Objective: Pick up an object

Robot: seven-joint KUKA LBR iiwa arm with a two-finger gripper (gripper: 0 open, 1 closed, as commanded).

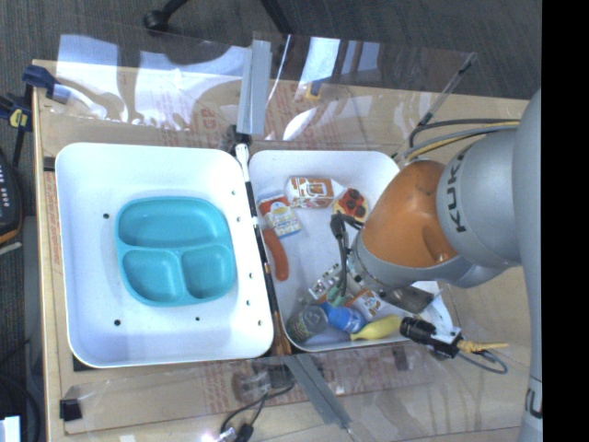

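The right bin [276, 168] holds several small items: a hot dog [276, 251], a small printed packet [310, 191], a red-orange item [352, 203], a card-like packet [284, 220], a blue item [344, 319], a dark round can [307, 323] and a yellow banana-like piece [377, 328]. My gripper [339, 288] reaches down into the lower middle of this bin, just above the blue item and the can. The orange wrist band [409, 224] covers much of it, and its fingers are hidden among the clutter.
The left bin [83, 178] carries a turquoise three-compartment tray [175, 249]. A metal divider post [253, 90] stands at the back between the bins. Cables [465, 346] trail off the right bin's front corner. The grey arm [502, 201] fills the right side.
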